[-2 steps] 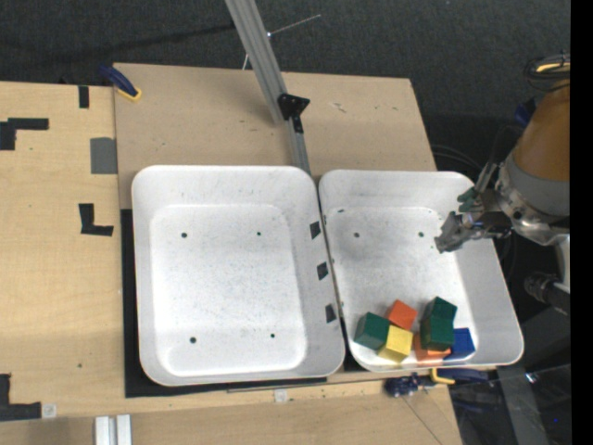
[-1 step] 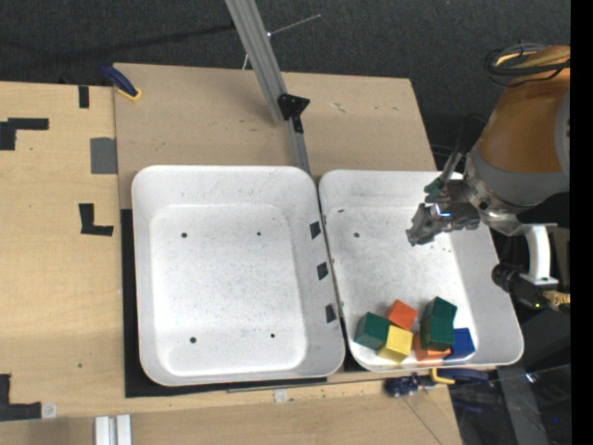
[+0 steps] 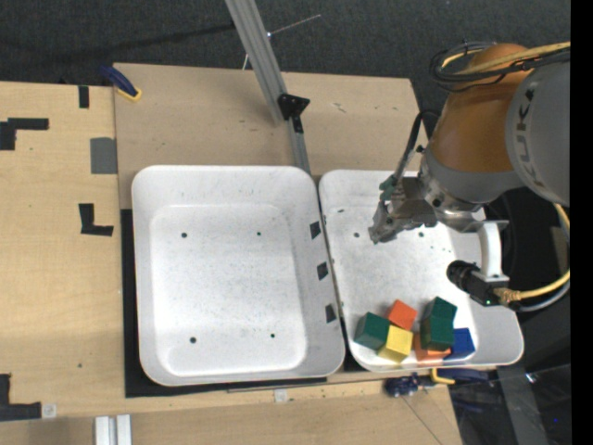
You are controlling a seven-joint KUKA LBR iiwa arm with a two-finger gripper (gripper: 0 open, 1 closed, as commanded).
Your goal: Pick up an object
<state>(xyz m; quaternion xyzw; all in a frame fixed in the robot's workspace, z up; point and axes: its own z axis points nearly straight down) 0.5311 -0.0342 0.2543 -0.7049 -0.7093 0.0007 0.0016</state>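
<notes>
My gripper [image 3: 382, 230] hangs over the upper middle of the right bin [image 3: 352, 202], above bare white floor. Nothing shows in its grasp. Several small blocks lie clustered in the bin's near corner, well below the gripper: a green block [image 3: 372, 329], an orange block [image 3: 402, 313], a yellow block [image 3: 397, 342], a dark green block [image 3: 441, 318], a blue block [image 3: 461, 342] and a red-orange piece [image 3: 429, 349] partly tucked beneath them.
The left bin [image 3: 148, 202] lies beside the right one, their rims touching. A slanted metal pole [image 3: 259, 44] crosses the bench toward the bins' far edge. The arm's orange band [image 3: 473, 128] and a cable [image 3: 533, 290] hang over the right bin's right side.
</notes>
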